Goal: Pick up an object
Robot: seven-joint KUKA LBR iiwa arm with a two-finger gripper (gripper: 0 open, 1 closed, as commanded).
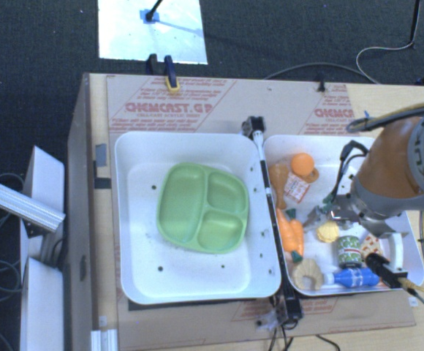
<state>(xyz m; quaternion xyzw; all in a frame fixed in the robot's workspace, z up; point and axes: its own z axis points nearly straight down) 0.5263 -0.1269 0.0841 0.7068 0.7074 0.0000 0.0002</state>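
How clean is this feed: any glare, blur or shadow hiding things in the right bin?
Camera view: even light, soft shadows; the whole picture is slightly soft, so the can label is unreadable; glare whitens the sheet on the floor; the arm overhangs the right bin, covering part of it.

Two white bins (197,287). One green divided plate (203,208). One orange bottle (297,175), one can (349,250), one blue bottle (351,278), one carrot (292,236).

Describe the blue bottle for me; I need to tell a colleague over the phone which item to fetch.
Start at the right white bin, the cluttered one. Look along its near wall, at the bottom of the camera view. The blue bottle lies there on its side, just below a small green-labelled can and right of a tan pastry-like toy; nothing else there is blue.
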